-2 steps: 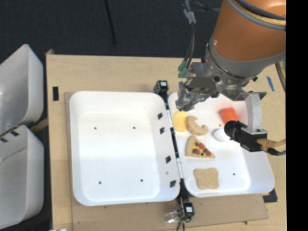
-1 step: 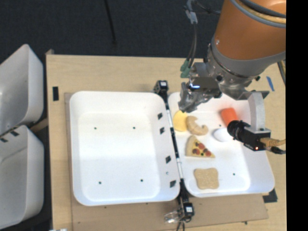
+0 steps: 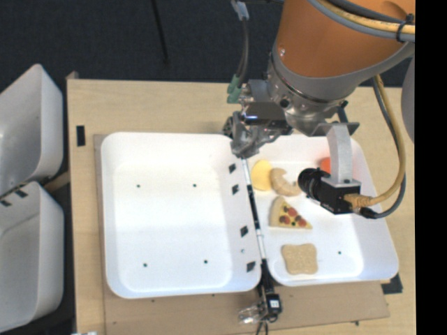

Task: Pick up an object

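Four toy foods lie in the right bin, with the gripper low at that bin's far-left corner

Gripper (image 3: 246, 144) sits by the divider between the right bin (image 3: 374, 246) and the left bin (image 3: 167, 285); its claw is too dark and foreshortened to tell whether released or clenched. A yellow piece (image 3: 260, 175) lies just below it, touching a pale curved piece (image 3: 282, 181); the pizza slice (image 3: 288, 215) and bread slice (image 3: 299, 258) lie nearer the camera. Being closest, the yellow piece is probably the target, though the side wall leaves little room
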Tool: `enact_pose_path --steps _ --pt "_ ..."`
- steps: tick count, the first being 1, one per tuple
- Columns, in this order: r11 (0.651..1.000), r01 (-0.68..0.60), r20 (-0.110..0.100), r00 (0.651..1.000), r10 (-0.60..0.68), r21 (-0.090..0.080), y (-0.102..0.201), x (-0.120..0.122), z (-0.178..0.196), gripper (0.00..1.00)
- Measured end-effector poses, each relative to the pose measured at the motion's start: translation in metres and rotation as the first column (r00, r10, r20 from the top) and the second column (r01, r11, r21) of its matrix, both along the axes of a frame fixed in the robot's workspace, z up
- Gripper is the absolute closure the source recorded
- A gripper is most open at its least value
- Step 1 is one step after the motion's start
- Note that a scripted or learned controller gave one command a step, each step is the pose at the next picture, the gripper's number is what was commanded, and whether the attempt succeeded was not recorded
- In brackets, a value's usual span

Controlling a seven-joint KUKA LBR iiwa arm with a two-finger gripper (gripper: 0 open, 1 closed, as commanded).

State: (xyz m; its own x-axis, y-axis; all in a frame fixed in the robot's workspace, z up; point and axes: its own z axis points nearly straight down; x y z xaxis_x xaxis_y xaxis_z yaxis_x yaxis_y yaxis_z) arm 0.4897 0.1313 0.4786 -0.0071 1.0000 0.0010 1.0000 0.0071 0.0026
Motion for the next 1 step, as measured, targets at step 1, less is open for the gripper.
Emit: enact_pose_path --steps 1 --pt "1.000 0.011 -0.014 1.000 -0.011 -0.006 -0.0313 0.0176 -0.1545 1.00"
